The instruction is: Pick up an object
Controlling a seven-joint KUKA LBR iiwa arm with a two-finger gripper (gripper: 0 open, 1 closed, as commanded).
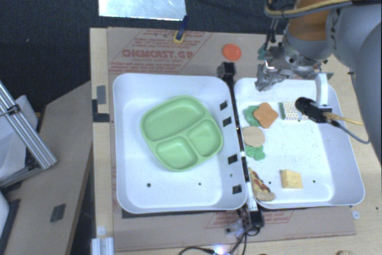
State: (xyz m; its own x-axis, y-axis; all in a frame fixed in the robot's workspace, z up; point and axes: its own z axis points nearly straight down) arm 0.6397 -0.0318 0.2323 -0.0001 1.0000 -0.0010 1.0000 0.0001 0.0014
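The right bin [334, 158] holds several toy foods. Near its far left lie an orange wedge [265, 114], a beige round piece [253, 137] and a green leafy piece [255, 153]. A yellow block [290, 178] lies toward the front, and a brown-and-red piece [261, 187] rests against the front left wall. A small checkered piece [290, 110] sits near the far side. My gripper [267, 78] hangs over the bin's far left corner, a little beyond the orange wedge and apart from it.
The left bin [128, 146] carries a green divided plate [181, 132]. An orange disc [231, 52] lies on the cardboard behind the bins. A black part with a cable [310, 108] juts out over the right bin. The grey arm [352, 21] fills the far right.
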